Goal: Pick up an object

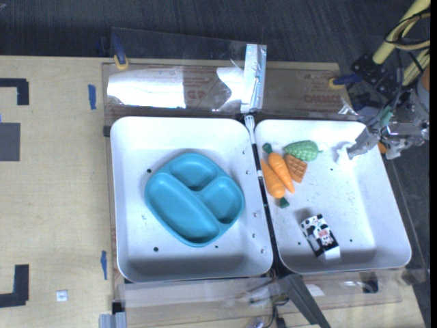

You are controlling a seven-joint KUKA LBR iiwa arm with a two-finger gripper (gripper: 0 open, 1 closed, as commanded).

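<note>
The right bin (369,251) holds two orange toy carrots (276,173) lying side by side near its left wall. A green leafy piece (302,149) and a small orange waffle-like piece (296,167) sit just right of them. A small black-and-white toy (319,236) lies nearer the bin's front. My gripper (354,149) hangs over the back right corner of this bin, well apart from the carrots and the toy, with nothing seen in it.
The left bin (130,244) bears a blue divided plate (194,197) at its middle. A clear plastic sheet and a shiny strip (254,77) stand behind the bins. Yellow cables (403,26) and the arm crowd the upper right.
</note>
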